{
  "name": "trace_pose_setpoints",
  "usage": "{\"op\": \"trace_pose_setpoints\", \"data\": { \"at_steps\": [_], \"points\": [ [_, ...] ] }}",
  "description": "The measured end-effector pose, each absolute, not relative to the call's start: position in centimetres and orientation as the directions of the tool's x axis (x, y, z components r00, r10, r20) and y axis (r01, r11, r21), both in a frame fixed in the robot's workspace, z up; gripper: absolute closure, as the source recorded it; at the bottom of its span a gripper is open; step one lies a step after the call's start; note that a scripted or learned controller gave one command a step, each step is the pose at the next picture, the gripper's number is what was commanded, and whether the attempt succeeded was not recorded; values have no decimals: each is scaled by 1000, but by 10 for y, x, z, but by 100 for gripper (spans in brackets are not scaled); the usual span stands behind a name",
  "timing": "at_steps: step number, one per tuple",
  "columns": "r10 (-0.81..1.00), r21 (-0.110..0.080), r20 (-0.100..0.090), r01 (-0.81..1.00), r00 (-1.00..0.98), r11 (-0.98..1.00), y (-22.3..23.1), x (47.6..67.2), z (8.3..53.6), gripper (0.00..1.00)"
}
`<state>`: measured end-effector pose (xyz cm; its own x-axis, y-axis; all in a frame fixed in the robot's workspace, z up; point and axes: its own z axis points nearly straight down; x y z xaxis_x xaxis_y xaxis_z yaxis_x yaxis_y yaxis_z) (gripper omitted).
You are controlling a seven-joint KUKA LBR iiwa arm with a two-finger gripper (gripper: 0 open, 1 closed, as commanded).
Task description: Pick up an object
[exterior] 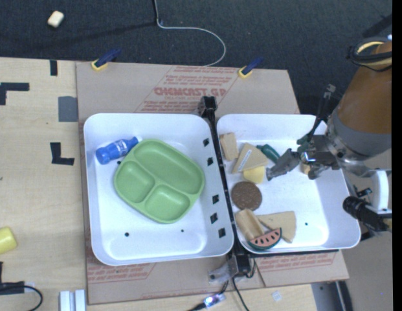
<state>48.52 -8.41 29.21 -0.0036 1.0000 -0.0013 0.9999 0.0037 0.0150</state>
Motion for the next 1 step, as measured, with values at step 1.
{"op": "trace_pose_setpoints", "data": {
  "at_steps": [1],
  "points": [
    [1000, -14, 3, 1000, -5, 5, -33, 481, 178, 0]
  ]
}}
